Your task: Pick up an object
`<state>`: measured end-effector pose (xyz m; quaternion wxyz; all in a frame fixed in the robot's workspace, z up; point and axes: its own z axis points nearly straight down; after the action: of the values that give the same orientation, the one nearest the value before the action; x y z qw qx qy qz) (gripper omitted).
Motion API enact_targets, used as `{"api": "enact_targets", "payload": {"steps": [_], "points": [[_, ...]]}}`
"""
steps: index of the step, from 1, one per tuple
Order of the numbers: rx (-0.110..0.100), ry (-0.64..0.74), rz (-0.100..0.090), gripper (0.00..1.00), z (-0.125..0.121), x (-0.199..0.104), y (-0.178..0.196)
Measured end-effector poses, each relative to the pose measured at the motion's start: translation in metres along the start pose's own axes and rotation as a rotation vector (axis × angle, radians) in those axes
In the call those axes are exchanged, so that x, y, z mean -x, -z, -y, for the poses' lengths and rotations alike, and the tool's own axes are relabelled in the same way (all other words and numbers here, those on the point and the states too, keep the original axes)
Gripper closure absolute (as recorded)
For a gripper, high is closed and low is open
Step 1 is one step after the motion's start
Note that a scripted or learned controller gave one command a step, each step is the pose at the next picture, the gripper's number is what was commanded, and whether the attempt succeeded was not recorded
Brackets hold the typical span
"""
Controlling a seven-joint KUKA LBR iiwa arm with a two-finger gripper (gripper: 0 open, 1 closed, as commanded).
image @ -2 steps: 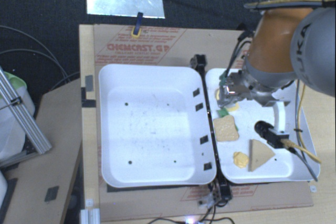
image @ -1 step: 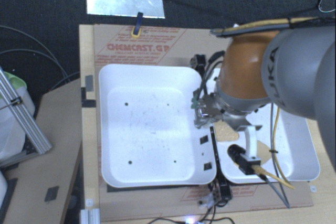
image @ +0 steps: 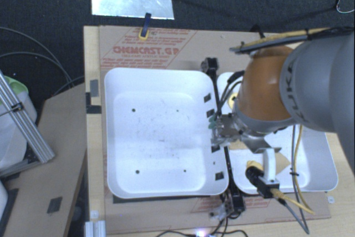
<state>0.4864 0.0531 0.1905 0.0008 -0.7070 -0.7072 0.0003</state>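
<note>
Two white bins: left bin (image: 161, 130) bare-floored; arm (image: 288, 91) covers right bin (image: 324, 169). Gripper state, target object, handling: cannot tell.

Grey arm (image: 324, 83) — orange band (image: 263, 86), yellow cable (image: 295, 175).

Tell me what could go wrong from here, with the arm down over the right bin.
1. The arm covers most of the right bin, so whatever lies under it is hidden; a grasp could miss or close on nothing without the camera showing it.
2. The wrist sits close to the wall between the right bin and the left bin; a sideways move might knock or shift a bin.
3. The yellow cable hangs loose near the bin's front rim and could snag.
</note>
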Motion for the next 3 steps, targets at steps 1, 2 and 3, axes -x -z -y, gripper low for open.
{"api": "enact_targets", "payload": {"steps": [1, 2, 3], "points": [[0.013, 0.006, 0.000, 1.00, -0.060, -0.015, 0.072], [0.018, -0.001, 0.000, 1.00, -0.057, 0.028, 0.204], [0.006, 0.010, -0.002, 1.00, -0.005, -0.035, 0.216]]}}
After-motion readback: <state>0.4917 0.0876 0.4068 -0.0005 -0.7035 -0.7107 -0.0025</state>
